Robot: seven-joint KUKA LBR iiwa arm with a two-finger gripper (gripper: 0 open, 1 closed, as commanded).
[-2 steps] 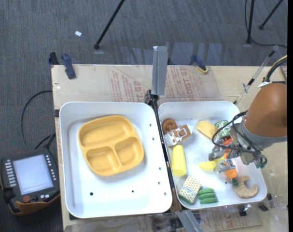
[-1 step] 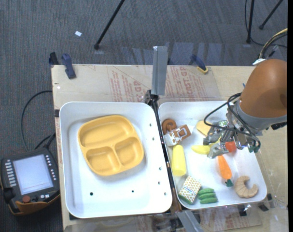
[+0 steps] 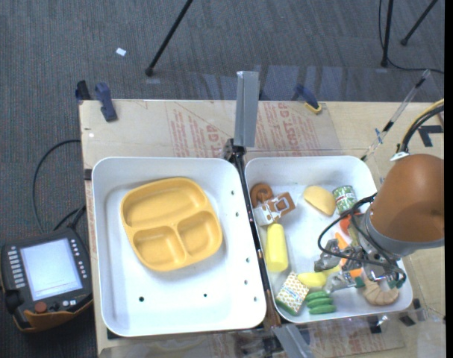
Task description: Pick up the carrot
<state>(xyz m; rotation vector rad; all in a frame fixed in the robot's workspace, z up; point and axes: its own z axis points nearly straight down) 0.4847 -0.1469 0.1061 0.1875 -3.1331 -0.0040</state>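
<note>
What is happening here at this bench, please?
A grey robot arm reaches from the right into the right bin, which holds toy food. Its gripper is low over the pile near the orange carrot. Nothing can be seen held between its fingers. The left bin holds a yellow divided tray.

Two bins sat side by side on the counter [image 3: 159,125]. The left bin [image 3: 107,274] held a tray [image 3: 172,223] with three parts. The right bin [image 3: 364,166] held many small things. A corn cob [image 3: 276,247] lay near its left wall, with a pretzel [image 3: 261,193] behind it. A small box [image 3: 292,293] lay in front of the corn cob, and pea pods [image 3: 320,303] lay just right of the box. A can [image 3: 345,198] stood near the back, with a wedge of cheese [image 3: 320,199] left of it. The arm [image 3: 409,203] reached in from the right, and the claw [image 3: 345,263] was low over the right bin's front right part. A cookie [image 3: 380,294] lay in the front right corner.
</note>
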